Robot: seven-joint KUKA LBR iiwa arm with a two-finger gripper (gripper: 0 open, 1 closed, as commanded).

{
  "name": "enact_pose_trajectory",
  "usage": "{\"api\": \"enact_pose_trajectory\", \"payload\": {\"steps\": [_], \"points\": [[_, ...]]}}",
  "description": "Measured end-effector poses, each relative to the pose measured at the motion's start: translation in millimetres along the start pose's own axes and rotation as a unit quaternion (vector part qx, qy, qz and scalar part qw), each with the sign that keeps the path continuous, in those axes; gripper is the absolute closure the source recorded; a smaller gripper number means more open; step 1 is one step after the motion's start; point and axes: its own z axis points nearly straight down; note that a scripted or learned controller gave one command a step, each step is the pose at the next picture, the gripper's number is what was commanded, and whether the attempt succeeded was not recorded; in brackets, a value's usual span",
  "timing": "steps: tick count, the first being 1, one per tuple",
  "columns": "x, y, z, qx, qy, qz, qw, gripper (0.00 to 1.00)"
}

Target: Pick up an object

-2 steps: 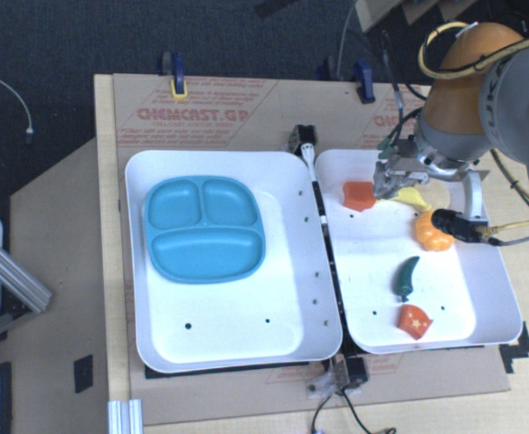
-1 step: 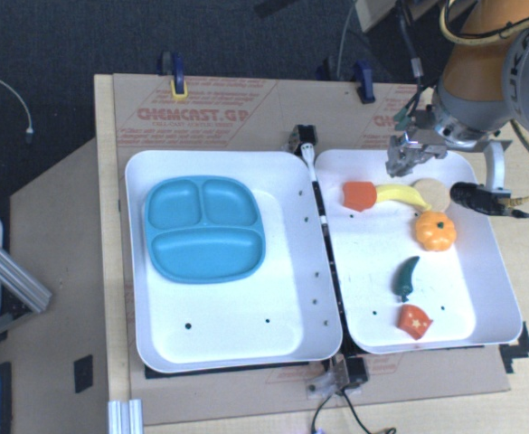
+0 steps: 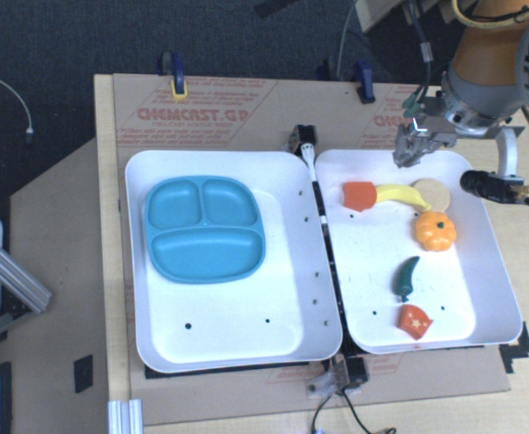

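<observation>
I've got the gripper [image 3: 415, 152] hovering at the right bin's [image 3: 490, 324] far edge, fingers' state I can't tell, nearest the toy banana [image 3: 398, 194] just below it beside the red block [image 3: 359, 195] — probably light, hard, slippery plastic, best pinched across its narrow middle, with open floor toward the near edge.

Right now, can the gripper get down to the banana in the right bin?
Probably yes. The gripper hovers at the right bin's far edge, near the banana; nothing lies over it, though a red block touches one end.
</observation>
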Motion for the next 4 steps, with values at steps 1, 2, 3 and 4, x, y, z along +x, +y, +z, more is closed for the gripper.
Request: {"api": "enact_pose_trajectory", "payload": {"steps": [1,2,3,4], "points": [[54.1,-19.3,9.6,0.005,0.002,-0.002,1.0000,1.00],[94.5,-36.7,7.5,0.005,0.002,-0.002,1.0000,1.00],[139.4,-61.5,7.6,0.005,0.002,-0.002,1.0000,1.00],[189.3,-84.8,9.7,0.005,0.002,-0.003,1.0000,1.00]]}}
